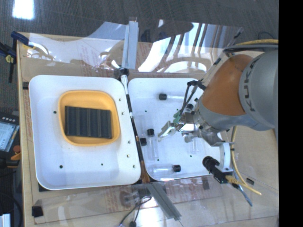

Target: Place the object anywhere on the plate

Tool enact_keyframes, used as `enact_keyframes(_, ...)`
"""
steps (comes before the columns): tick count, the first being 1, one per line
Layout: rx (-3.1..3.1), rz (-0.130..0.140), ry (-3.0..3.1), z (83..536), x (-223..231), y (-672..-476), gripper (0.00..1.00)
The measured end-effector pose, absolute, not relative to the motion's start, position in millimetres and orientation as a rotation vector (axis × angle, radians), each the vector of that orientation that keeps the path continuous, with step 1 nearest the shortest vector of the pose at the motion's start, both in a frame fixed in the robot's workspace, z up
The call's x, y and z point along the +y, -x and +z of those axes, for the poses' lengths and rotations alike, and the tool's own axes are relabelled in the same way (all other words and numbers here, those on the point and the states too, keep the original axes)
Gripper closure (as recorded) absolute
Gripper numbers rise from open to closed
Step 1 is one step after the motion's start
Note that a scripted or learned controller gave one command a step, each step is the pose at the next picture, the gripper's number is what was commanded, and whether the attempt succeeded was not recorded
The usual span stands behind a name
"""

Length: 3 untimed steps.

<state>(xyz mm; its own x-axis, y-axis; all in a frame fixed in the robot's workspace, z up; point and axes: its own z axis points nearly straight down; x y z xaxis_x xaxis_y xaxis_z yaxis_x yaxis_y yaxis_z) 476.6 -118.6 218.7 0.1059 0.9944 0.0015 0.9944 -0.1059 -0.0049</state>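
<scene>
At the far left we see the left bin (47,169), a shallow white tray that sits on the worktop (71,60), and in it lies the plate (87,98), a yellow rounded-square dish with a dark ribbed insert (89,122) across its middle. The plate rests toward the upper middle of that bin, with white floor showing on all sides of it. Moving right, we meet the seam where the two bins touch, and then the right bin (142,93), whose floor carries several small clear tubes with black caps. One tube (151,141) lies near the bin's left wall, its black cap at the upper end and its clear body running down toward the front. Another tube (166,168) lies along the front edge of the bin with its black cap at the right end. A third black-capped piece (163,97) sits near the back of the bin, apart from the others. We cannot tell which of these is the object meant for the plate; all of them lie in the right bin, well apart from the plate. Further right, the gripper (166,129) hangs over the middle of the right bin, with nothing visible in it. Behind it the grey arm (255,98) with its orange band fills the right side.
</scene>
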Motion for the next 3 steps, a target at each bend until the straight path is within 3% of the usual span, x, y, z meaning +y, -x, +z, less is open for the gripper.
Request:
enact_keyframes(1,-2.679,0.002,1.633,206,-146,-476.3,0.0)
enact_keyframes(2,-2.904,0.001,1.203,234,-196,-528.7,0.0)
enact_keyframes(3,-2.904,0.002,1.203,234,-196,-528.7,0.0)
